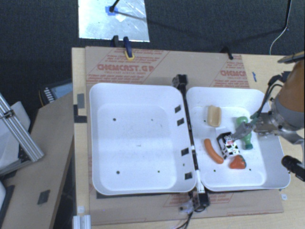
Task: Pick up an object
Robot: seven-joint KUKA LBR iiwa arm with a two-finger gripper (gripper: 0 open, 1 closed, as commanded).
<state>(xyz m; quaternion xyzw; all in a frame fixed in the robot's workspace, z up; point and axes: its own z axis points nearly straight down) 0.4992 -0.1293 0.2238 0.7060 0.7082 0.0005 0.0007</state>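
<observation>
The arm (290, 99) enters from the right and reaches over the right bin (257, 178). The gripper (240, 128) sits low over the bin's middle right, its grey fingers (243, 126) pointing left; whether they are spread or pressed together cannot be told at this resolution. A green object (245, 138) lies directly at the fingers, partly under them, its lower end showing just below the tips; no part of it is clearly seen between the fingers, so a grasp cannot be confirmed. Just left of and below the tips lies a small black-and-white object (229, 145), near but apparently apart from the fingers. Left of that, an orange sausage-shaped piece (213, 151) lies on a slant. A red piece (237, 162) rests below the black-and-white object, almost touching it. A tan block (214, 116) lies well up and left of the fingers, nearer the bin's back wall. The left bin (102, 99) stands beside the right one, their rims meeting at a black divider strip (188, 132). Both bins rest on a cardboard sheet (143, 63).
</observation>
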